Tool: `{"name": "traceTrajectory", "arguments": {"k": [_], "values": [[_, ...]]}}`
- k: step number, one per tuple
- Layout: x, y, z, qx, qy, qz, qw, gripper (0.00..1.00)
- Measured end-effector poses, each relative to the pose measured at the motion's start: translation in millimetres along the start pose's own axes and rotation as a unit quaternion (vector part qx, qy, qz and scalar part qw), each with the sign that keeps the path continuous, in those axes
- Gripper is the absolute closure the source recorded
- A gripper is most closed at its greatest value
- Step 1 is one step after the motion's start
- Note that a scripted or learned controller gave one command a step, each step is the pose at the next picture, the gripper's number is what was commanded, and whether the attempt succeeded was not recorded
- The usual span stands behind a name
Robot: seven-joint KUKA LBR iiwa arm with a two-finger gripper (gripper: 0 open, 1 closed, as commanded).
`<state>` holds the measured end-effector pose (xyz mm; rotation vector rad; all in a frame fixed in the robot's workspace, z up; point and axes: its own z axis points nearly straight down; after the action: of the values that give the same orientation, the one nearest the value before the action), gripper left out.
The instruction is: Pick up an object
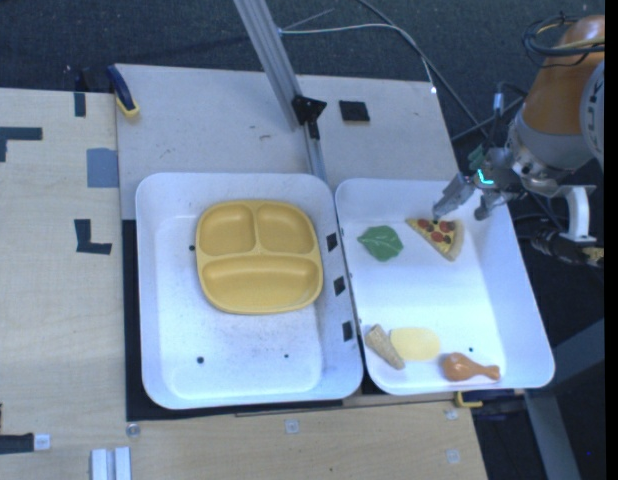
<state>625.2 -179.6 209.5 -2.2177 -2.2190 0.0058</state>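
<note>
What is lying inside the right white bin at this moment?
The right bin holds a green leaf, a pizza slice, a yellow disc, a tan wedge and a chicken leg. The gripper covers the bin's far corner.

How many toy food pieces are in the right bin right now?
5. A green leaf and a pizza slice lie at the far end; a bread piece, a yellow round and a drumstick lie along the near edge.
</note>
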Motion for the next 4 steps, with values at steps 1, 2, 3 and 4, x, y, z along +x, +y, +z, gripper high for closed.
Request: {"name": "traceTrajectory", "arguments": {"k": [1,2,3,4], "values": [[0.0,1.2,-2.1,-0.002,0.000,0.000,1.0000,0.00],[-6.3,1.9,43.1,-0.001,-0.001,0.000,1.0000,0.00],[2.2,-1.6,101.9,-0.001,-0.001,-0.001,1.0000,0.00],[0.6,0.7,120.1,-0.005,-0.003,-0.001,1.0000,0.00]]}}
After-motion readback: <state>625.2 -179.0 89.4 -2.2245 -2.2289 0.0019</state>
